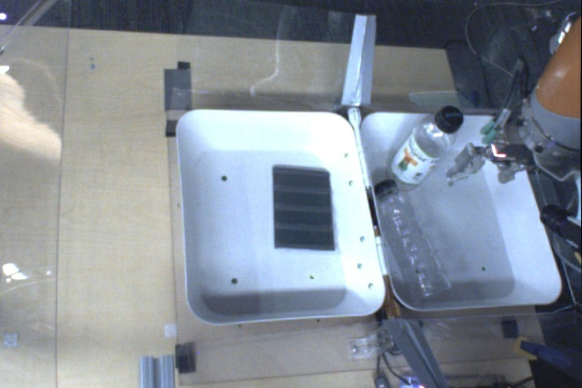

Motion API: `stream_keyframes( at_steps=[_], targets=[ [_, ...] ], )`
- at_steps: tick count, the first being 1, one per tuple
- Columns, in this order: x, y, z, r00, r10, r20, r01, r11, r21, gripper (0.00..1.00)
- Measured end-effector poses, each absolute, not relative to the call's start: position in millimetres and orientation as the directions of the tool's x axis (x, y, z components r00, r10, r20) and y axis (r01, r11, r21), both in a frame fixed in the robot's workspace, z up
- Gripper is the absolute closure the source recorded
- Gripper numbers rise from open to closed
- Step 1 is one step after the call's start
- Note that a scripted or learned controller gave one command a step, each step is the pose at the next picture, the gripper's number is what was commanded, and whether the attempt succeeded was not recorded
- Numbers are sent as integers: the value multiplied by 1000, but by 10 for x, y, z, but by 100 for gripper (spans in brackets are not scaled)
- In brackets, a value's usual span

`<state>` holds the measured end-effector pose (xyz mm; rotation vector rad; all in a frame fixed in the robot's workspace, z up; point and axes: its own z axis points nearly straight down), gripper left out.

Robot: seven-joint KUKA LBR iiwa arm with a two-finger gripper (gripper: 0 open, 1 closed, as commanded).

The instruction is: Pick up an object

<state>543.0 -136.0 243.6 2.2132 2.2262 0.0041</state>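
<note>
My gripper (484, 166) hangs over the upper right part of the right bin (536, 273), its fingers spread open with nothing between them. Just to its left lies a small clear bottle (420, 153) with a black cap and an orange-green label, tilted toward the bin's back corner. A longer clear plastic bottle (414, 245) with a black cap lies along the right bin's left wall. A dark ribbed rectangular block (303, 208) rests flat in the middle of the left bin (209, 195).
A metal divider post (359, 59) rises behind the seam between the bins. Cables and clamps (409, 359) sit at the bench's front edge. A clear panel (36, 150) covers the bench's left side.
</note>
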Motion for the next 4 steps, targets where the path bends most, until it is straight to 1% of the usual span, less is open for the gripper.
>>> stream_keyframes(
  at_steps=[1,2,3,4],
  targets=[
    [6317,-1187,1676,-120,993,0,993,120,3,0],
    [5927,-1644,1563,-308,952,-4,951,308,8,0],
    [6039,-1641,1472,-315,949,-15,948,316,28,0],
    [5989,-1541,1349,-358,933,-28,932,359,45,0]
  ],
)
